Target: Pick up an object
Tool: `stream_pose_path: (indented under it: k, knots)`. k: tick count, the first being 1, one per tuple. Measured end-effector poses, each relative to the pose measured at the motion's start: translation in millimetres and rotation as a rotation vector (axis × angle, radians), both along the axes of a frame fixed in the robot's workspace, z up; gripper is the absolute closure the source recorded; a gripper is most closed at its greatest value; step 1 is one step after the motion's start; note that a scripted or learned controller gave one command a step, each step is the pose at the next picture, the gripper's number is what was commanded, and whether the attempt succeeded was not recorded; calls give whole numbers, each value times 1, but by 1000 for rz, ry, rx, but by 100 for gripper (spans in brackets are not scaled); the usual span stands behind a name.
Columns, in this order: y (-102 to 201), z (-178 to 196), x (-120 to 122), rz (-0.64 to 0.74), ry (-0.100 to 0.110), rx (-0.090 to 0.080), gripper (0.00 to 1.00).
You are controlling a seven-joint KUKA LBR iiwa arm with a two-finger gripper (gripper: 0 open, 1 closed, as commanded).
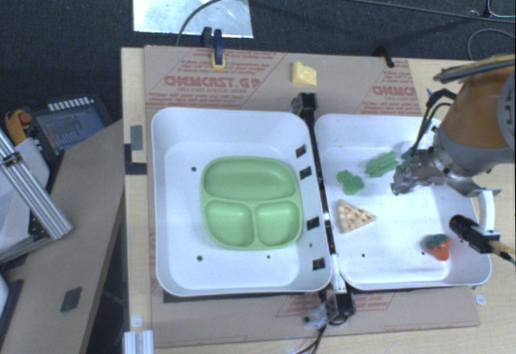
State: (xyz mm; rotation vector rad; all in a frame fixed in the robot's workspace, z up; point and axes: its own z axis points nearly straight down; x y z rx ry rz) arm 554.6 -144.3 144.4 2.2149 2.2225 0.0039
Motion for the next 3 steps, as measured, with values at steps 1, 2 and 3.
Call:
stream_pose_path:
  k: [1, 2, 3]
  knots:
    - [10, 52, -2, 1, 0, 0, 100]
    - [10, 103, 0, 1, -3, -1, 100]
    - [65, 109, -13, 6, 3, 3, 100]
